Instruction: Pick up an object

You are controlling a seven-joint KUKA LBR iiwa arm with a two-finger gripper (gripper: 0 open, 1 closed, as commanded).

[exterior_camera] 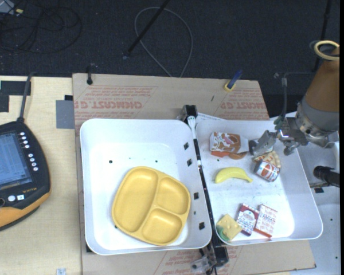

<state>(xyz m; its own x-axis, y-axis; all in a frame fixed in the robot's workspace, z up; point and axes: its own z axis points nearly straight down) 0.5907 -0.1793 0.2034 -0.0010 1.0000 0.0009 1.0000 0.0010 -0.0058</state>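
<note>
While hovering just above the can (267, 169), right of the banana (233, 176): gripper (270, 146) spread apart, empty, probably lined up to straddle and lift it.

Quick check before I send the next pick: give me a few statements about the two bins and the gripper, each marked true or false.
1. The yellow divided plate lies in the left bin. True.
2. The banana lies in the left bin. False: it is in the right bin.
3. The gripper is over the right bin, near the red and white can. True.
4. The banana rests on the plate. False: they are in separate bins.
5. Two red and white packets lie at the right bin's near edge. True.
</note>
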